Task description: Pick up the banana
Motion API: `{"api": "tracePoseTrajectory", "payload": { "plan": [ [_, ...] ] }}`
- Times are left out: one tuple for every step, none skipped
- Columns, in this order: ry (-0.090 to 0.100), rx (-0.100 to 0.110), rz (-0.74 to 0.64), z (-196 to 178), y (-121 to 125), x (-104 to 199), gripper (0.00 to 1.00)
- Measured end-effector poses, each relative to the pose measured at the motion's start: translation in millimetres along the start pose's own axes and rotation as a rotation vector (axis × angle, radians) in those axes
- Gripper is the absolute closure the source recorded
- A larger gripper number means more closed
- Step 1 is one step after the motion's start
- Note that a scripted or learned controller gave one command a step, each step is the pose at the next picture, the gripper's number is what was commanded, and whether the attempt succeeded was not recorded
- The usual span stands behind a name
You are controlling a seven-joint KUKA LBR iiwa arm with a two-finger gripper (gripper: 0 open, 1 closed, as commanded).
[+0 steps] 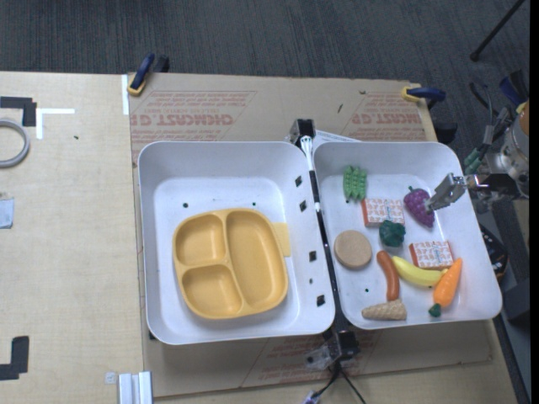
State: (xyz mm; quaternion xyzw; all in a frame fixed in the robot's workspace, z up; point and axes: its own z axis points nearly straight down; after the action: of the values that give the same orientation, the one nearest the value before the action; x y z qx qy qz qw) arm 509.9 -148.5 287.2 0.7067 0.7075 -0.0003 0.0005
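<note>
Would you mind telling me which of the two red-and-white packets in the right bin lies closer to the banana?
The lower packet, which sits right above the banana and touches it. The other packet lies higher up, beside the purple grapes, with the broccoli in between.

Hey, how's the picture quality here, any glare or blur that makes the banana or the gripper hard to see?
In the camera view the light is even and soft, with faint shadows under the toys; the banana is sharp and free of glare against the right bin; the gripper is small and slightly soft at the bin's right rim, so its fingers are hard to read; the yellow plate shows a mild sheen.
</note>
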Motion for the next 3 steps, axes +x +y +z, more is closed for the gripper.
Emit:
{"api": "tracePoseTrajectory", "payload": {
  "plan": [
    [0.0, -0.003, -0.308, 187, -20, -13, 0.0],
    [-0.002, -0.007, -0.306, 177, -18, -14, 1.0],
    [-0.002, -0.006, -0.306, 177, -18, -14, 0.0]
  ]
}}
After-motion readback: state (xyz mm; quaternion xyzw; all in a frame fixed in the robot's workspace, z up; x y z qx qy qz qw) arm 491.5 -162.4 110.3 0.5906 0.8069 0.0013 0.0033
